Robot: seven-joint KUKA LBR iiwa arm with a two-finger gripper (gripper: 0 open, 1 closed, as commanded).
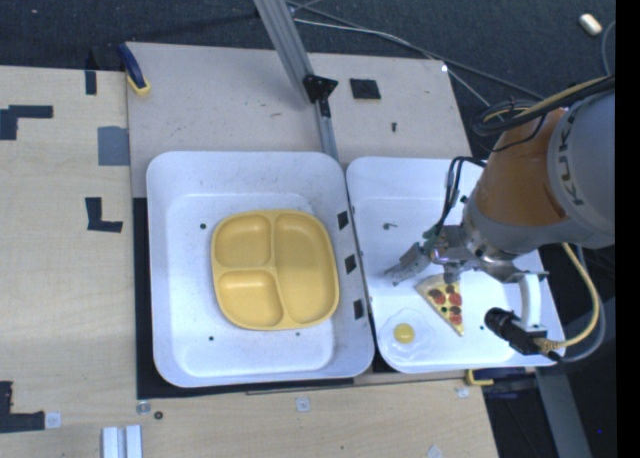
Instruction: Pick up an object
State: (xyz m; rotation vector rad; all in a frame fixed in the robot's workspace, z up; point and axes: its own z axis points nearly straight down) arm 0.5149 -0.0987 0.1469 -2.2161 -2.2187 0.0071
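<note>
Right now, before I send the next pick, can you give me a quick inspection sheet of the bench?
Surface: bench with two white bins; left bin, right bin.
Job's things: yellow divided plate in left bin; pizza slice toy and fried egg toy in right bin.
Clutter: nothing seen.
End effector: end effector low over right bin, just left of the pizza slice toy, holding nothing visible.
Cables: yellow cable looping beside the arm.
Surroundings: metal pole behind the bins.
</note>
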